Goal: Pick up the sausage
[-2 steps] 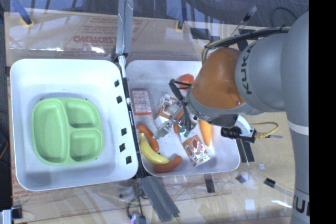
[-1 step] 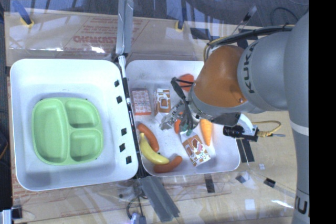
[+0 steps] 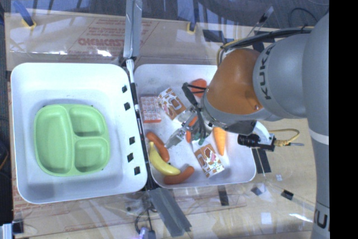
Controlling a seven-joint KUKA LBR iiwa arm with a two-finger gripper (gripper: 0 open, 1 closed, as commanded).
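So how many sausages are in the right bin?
2: one sausage beside the banana, another sausage at the bin's front edge. The arm may hide more.

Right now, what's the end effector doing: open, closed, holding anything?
End effector: low in the right bin, beside the sausage; open or closed cannot be told, and nothing is seen in its grasp.

White letters reading "KUKA" ran along the grey arm [image 3: 279, 84] at the right. Faint red print, too blurred to read, marked the clear sheet [image 3: 92, 36] on the bench beyond the far edge of the left bin [image 3: 22, 120].
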